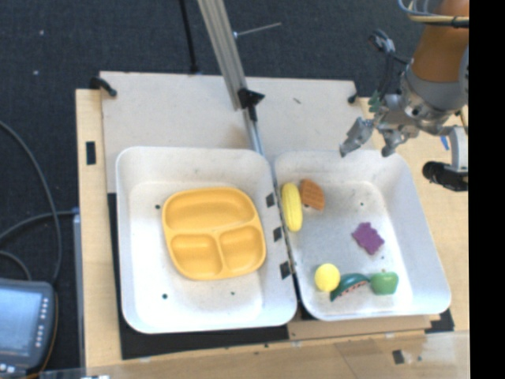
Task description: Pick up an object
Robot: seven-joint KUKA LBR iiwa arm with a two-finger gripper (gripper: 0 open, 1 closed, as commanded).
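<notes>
Claw (369, 141) of mine hangs over the far rim of the right bin (422, 212), its two fingers spread apart with nothing between them. My grey arm (438, 50), with its orange band, reaches in from the right side of the tabletop (173, 105).

Below, in the right bin, six toys lie scattered. A yellow banana (292, 206) rests along the bin's left wall, with an orange-brown piece (312, 195) touching it on its right. A purple block (368, 238) sits alone near the middle, well apart from the others. Along the near edge, a yellow ball (327, 277) lies just beside a dark teal item (349, 287), which runs to a green piece (384, 283) at its right end. None of these is under my claw; all lie nearer the camera than it does.

In the left bin (138, 212) lies a yellow divided tray (213, 231) with three compartments. A slanted metal rail (225, 46) rises from behind the point where the two bins meet.
</notes>
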